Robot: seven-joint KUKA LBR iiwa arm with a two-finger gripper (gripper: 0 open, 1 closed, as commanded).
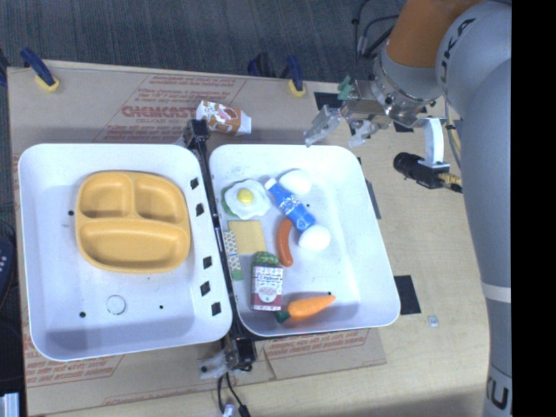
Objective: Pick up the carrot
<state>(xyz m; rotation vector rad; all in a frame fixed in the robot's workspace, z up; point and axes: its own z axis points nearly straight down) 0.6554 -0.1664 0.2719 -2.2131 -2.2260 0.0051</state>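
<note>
In right bin's near corner: tapered orange carrot [308,307] | pincer [339,130] spread open, holding nothing

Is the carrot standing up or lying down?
Lying down. The carrot rests flat on the floor of the right bin, near its front wall, orange tip pointing right, green end beside the ketchup bottle.

Glossy white plastic bins [369,233]. Matt yellow plastic tray [133,220]. Smooth orange plastic carrot [308,307]. Brown printed cardboard [130,94] under bins. Smooth grey arm [486,146], metal gripper [337,129]. Grey carpet floor [174,16].
</note>
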